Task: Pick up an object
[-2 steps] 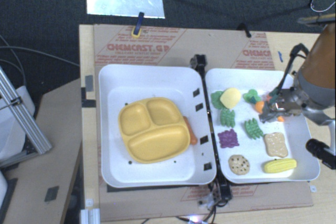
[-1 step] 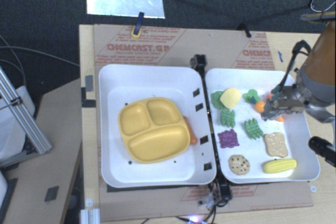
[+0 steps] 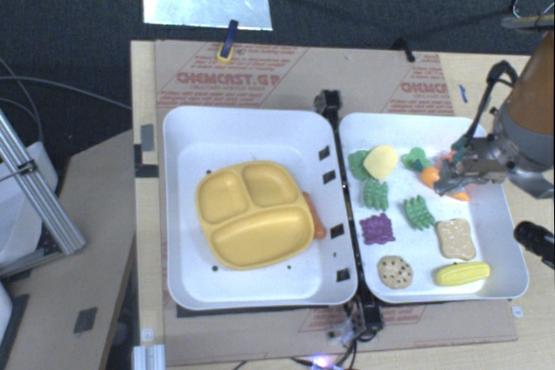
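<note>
The gripper (image 3: pixel 453 178) is low in the right bin (image 3: pixel 512 225), over one orange toy piece (image 3: pixel 431 176); whether its fingers are closed I cannot tell. Left of the fingers lie one yellow lemon (image 3: pixel 381 161) and four green vegetables, and below them one bread slice (image 3: pixel 454 237), one cookie (image 3: pixel 395 271), one corn cob (image 3: pixel 461 274) and one purple grape bunch (image 3: pixel 377 229).

Two white bins are sitting on the tan bench (image 3: pixel 286 69) (red lettering is running across its top). In the left bin (image 3: pixel 186 152) a yellow divided plate (image 3: pixel 254 213) is showing a sliver of orange (image 3: pixel 314 219) at its right edge. In the right bin (image 3: pixel 512 264), toy foods are showing these colours: a pale yellow lemon (image 3: pixel 381 161), a dark green leafy piece (image 3: pixel 375 194), a lighter green pod (image 3: pixel 418 211), purple grapes (image 3: pixel 376 229), a brown speckled cookie (image 3: pixel 395 271), a beige bread slice (image 3: pixel 454 238), yellow corn (image 3: pixel 462 274) and an orange piece (image 3: pixel 431 176). The grey gripper (image 3: pixel 458 178) is reaching in from the frame's right.
</note>
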`<act>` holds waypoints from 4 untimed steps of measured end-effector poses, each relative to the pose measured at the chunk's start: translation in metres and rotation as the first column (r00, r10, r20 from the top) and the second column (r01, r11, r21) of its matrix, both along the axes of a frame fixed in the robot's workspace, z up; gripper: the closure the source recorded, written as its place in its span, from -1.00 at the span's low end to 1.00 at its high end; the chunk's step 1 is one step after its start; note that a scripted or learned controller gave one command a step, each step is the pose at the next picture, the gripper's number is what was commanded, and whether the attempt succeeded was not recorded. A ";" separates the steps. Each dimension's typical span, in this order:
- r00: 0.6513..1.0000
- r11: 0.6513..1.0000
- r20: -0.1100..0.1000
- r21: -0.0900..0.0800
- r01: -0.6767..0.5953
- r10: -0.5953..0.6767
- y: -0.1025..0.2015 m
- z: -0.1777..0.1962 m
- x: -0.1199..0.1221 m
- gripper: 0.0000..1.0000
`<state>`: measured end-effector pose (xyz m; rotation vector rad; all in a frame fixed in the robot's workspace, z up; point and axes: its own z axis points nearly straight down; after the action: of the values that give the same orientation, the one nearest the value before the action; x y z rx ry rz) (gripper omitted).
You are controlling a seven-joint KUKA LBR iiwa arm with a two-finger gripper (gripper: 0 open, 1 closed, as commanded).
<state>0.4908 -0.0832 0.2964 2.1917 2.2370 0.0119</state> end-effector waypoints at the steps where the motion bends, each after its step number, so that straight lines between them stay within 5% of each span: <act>1: 1.000 1.000 0.002 -0.001 -0.004 0.004 0.000 0.010 0.001 1.00; 4: 1.000 1.000 0.011 -0.003 -0.016 0.016 0.000 0.043 0.003 1.00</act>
<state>0.4942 -0.0834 0.3391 2.1667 2.2478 0.0206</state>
